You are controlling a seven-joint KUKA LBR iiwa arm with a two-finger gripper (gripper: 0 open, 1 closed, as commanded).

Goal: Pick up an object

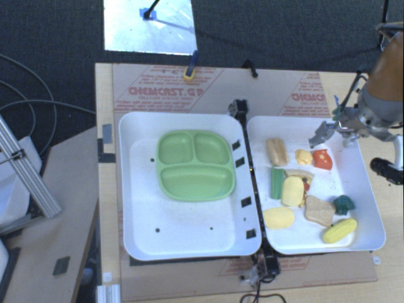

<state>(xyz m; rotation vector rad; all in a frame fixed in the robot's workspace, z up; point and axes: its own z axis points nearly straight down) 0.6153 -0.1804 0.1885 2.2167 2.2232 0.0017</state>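
The right bin (363, 169) holds several toy foods. Among them are a tan bread roll (276, 150), a small yellow piece (303, 157), a red fruit (322, 160), a green stick (277, 183), a pale yellow block (292, 191), a yellow lemon (279, 218), a slice of toast (319, 210), a dark green broccoli (343, 202) and a corn cob (339, 230). My gripper (334, 136) hangs over the far right part of this bin, just above and behind the red fruit. It is open, with nothing between its fingers.
The left bin (136, 232) holds a green divided plate (194, 166). A black divider with clips (246, 169) runs between the bins. A shiny square sheet (149, 17) lies beyond the bench, and cables trail at the left.
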